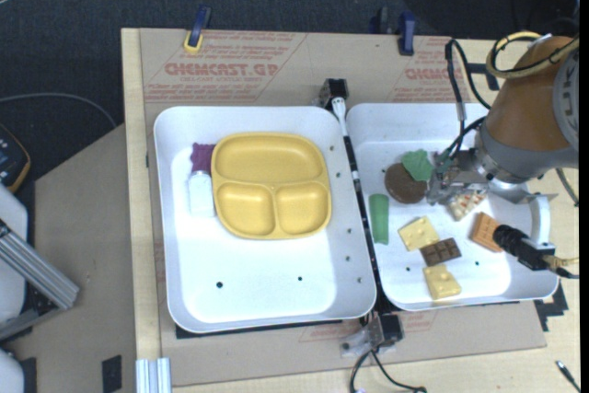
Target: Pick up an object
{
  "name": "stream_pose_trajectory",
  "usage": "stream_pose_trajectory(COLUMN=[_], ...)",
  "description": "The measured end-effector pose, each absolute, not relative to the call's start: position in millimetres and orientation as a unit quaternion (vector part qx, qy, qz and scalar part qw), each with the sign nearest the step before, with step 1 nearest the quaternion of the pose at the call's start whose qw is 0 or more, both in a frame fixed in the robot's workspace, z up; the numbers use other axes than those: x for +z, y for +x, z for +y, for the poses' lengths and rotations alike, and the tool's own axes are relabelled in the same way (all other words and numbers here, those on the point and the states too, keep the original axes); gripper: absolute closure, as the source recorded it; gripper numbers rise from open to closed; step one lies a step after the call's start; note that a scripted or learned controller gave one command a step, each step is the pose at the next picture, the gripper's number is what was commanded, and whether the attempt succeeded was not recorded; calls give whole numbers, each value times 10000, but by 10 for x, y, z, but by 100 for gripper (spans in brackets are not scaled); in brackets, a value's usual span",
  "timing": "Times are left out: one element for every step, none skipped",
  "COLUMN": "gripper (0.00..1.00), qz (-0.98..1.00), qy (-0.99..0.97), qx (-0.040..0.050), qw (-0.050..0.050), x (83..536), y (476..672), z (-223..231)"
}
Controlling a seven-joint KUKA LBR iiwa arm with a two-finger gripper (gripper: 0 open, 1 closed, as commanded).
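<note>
- Camera view, progress: the pick looked unfinished. Nothing showed between the fingers of the gripper (448,182), and every loose piece in the right bin (405,290) lay on the bin floor, so the grasp and the lift both remained to be done, as far as I could judge.
- Camera view, candidates: a brown round piece (403,184) sat just left of the gripper, with a green piece (418,163) touching its upper edge. A green stick (378,218) lay near the bin's left wall. A yellow wedge (418,232), a dark chocolate bar (440,250) and a yellow block (444,282) sat lower down, and an orange piece (482,230) lay to the right.
- Camera view, left bin (184,290): it held a yellow divided tray (271,183), with a purple item (202,156) and a white item (200,192) at the tray's left edge.
- Camera view, arm pose: the arm reached in from the right, its orange band (529,110) above the wrist, the gripper pointing down low over the right bin's upper middle, beside the brown round piece.
- Camera view, end effector: whether its fingers stood apart or together could not be told.
</note>
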State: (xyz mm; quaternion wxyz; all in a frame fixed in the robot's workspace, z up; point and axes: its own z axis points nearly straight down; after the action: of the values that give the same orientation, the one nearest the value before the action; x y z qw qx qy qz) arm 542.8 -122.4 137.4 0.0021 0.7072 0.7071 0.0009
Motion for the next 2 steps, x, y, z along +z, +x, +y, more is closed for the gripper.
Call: stream_pose_trajectory(gripper=[100,100], qz=[7070,7075], qy=[7072,7067], qx=[11,12], qw=[28,26], x=[1834,2270], y=[5459,5470], z=[-1305,-1307])
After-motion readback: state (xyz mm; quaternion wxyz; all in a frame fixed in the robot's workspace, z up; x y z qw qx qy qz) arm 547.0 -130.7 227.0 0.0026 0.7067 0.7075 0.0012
